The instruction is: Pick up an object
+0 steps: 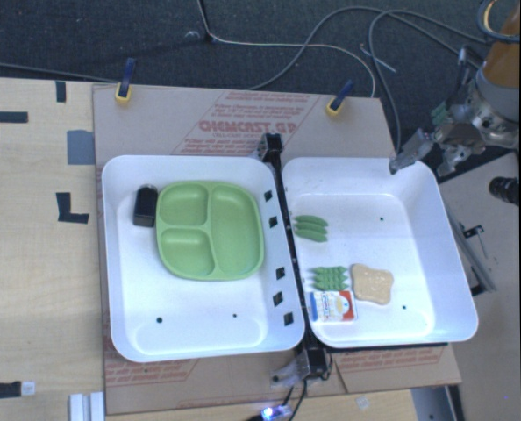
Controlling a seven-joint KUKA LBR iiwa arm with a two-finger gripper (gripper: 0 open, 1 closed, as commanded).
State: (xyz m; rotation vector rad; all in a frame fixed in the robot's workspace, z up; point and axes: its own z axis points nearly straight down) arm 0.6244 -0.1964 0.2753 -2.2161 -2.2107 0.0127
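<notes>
1. End effector (411, 154) up by the far right corner of the right bin (418, 235); grip state too blurry to tell.
2. Toast piece (371, 283) lying in that bin, beside the green beans (329, 277).
3. Probably light and stiff. Best pinched across the flat sides.

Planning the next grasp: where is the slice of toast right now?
The toast lies in the right bin, toward its front, just right of the green beans and the small carton.
</notes>
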